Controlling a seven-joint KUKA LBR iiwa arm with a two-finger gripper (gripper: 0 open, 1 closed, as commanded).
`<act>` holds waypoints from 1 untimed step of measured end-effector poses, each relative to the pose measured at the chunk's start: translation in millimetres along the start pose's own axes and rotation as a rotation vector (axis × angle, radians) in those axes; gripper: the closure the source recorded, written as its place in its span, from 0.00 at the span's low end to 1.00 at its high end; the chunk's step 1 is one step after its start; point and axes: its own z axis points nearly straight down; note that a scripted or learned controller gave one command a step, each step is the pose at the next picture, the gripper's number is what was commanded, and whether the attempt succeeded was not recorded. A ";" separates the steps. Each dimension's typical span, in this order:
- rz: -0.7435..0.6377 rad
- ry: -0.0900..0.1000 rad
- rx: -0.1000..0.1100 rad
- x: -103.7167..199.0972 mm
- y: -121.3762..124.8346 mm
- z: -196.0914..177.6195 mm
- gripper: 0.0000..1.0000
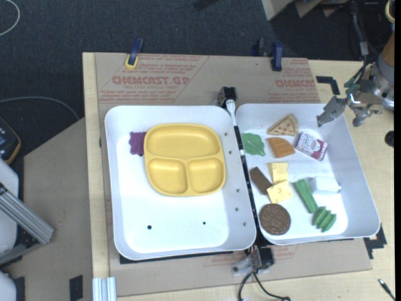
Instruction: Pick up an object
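Pincer (pixel 344 111) spread open and holding nothing above right bin's (pixel 363 187) far corner, small red-and-white packet (pixel 311 145) lying nearby inside that bin, yellow divided tray (pixel 185 158) in left bin (pixel 125 231)

Bench board (pixel 188 74) — red print, seemingly "CHEMCAST GP".

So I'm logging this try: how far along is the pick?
Nothing looks done: the gripper is open over the right bin's far right edge, holding nothing. Toy food, such as the carton, lies in the bin. Descent, grasp and lift remain.
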 end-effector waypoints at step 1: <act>0.000 0.002 0.002 9.2 -2.8 59.6 0.00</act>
